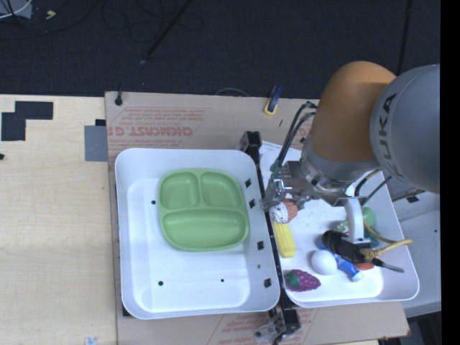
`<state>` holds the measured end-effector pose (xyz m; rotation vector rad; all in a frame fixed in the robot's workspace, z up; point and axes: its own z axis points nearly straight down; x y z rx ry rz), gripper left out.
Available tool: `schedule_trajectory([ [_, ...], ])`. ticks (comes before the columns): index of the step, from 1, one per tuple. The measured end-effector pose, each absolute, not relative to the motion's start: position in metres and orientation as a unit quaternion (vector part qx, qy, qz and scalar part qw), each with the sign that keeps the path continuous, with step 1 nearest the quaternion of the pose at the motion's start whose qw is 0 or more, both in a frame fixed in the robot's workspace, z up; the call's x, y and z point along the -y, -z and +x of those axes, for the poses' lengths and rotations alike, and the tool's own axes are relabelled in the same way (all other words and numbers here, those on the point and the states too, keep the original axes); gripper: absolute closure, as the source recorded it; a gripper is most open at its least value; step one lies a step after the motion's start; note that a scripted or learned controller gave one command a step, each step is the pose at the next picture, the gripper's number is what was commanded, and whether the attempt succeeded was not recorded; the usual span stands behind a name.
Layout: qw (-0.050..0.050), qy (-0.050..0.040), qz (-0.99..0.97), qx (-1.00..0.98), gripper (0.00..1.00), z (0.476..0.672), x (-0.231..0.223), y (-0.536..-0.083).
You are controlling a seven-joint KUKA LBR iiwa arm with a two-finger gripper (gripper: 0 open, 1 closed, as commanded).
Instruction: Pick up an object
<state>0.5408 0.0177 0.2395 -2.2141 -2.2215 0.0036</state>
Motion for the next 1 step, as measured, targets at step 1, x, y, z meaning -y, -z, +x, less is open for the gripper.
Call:
schedule_trajectory([
  [1,0.003,-0.0013,-0.706,0.709,1.00,0.5339,-0.0803,-0.2300],
])
